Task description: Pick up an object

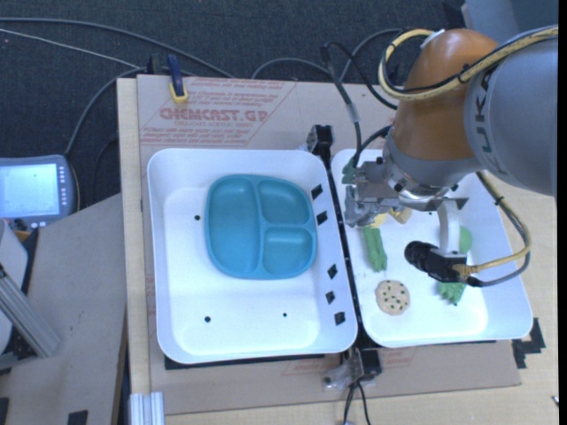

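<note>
pincer (365, 212) over right bin (496, 321), cardboard-topped bench (221, 113)

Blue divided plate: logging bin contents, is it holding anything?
Empty: the blue divided plate shows bare blue in all three compartments, in the left bin.

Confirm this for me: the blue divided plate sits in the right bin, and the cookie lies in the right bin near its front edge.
Not quite. The camera view shows the blue divided plate in the left bin, not the right one. The rest holds: the cookie lies in the right bin near its front edge.
</note>
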